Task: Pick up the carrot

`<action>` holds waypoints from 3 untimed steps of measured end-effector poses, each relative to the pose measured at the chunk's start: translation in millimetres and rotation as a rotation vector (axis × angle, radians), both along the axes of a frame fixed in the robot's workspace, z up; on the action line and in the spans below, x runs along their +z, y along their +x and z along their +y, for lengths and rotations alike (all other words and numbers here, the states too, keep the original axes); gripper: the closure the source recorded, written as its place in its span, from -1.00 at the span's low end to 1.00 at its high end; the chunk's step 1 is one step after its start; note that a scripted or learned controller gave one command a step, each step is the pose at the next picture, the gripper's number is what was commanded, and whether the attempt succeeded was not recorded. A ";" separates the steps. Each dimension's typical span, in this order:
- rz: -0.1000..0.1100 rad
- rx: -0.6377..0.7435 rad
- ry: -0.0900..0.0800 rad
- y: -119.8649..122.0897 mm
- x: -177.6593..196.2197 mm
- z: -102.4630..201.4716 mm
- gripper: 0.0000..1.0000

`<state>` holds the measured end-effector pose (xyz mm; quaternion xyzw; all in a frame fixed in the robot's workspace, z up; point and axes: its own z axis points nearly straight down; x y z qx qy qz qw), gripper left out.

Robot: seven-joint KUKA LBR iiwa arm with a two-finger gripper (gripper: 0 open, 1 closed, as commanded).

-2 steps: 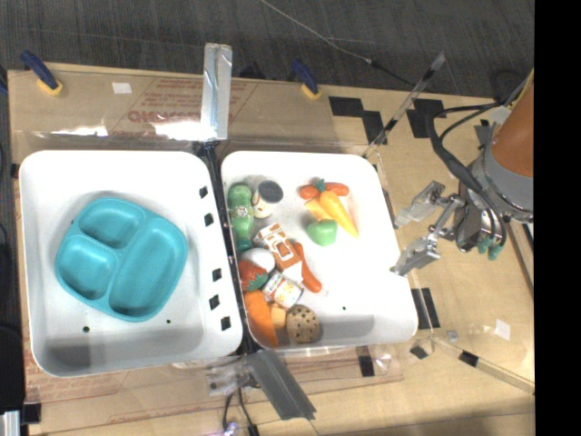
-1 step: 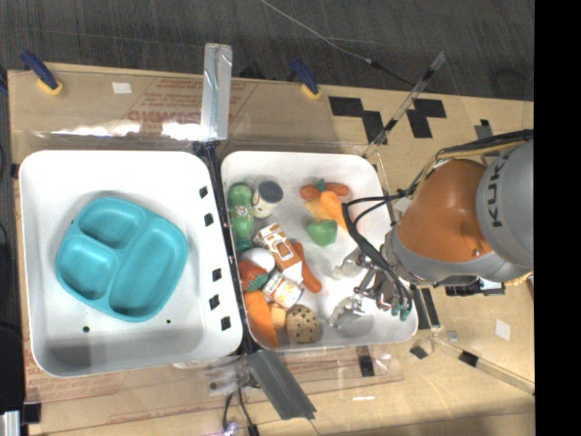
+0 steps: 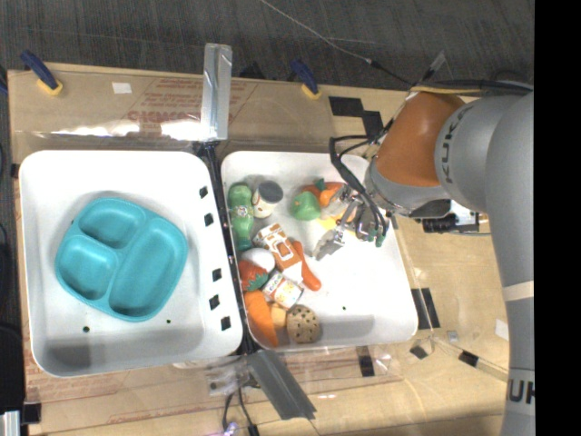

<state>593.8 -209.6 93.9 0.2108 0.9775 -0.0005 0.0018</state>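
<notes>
Carrot: the carrot (image 3: 307,269) lies in the right bin (image 3: 381,307), near the middle of the pile, a slim orange piece running on a slant from under a small box down toward the bare floor of the bin.
Neighbours: an orange-and-white box (image 3: 280,244) sits against its upper end; a second small box (image 3: 283,291) and a round orange fruit (image 3: 258,311) lie just below and to the left; a cookie (image 3: 302,324) sits near the front wall.
Gripper: the gripper (image 3: 331,242) hangs over the right bin, just to the right of the carrot and a little above it in the view; its fingers look slightly parted with nothing between them.
Arm: the grey arm with its orange band (image 3: 413,148) reaches in from the right, wrist tilted down toward the pile.
Step in hand: closing in on the carrot, by my reading; no grasp yet.
How to do it well: shift left and down the view so the fingers straddle the carrot's free lower half, clear of the box; turn the wrist so the jaws close across its narrow width.
Risk: coming down on the upper end would likely catch the box instead.
Other bin: the left bin (image 3: 36,243) holds a teal divided plate (image 3: 123,257), well apart from the work.
</notes>
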 end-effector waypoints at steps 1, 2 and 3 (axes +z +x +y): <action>-0.009 -0.165 -0.001 47.4 189.9 -0.6 -1.00; 0.008 0.065 0.003 -14.4 68.8 0.0 -1.00; 0.001 0.052 0.001 -81.7 -0.9 -0.1 -1.00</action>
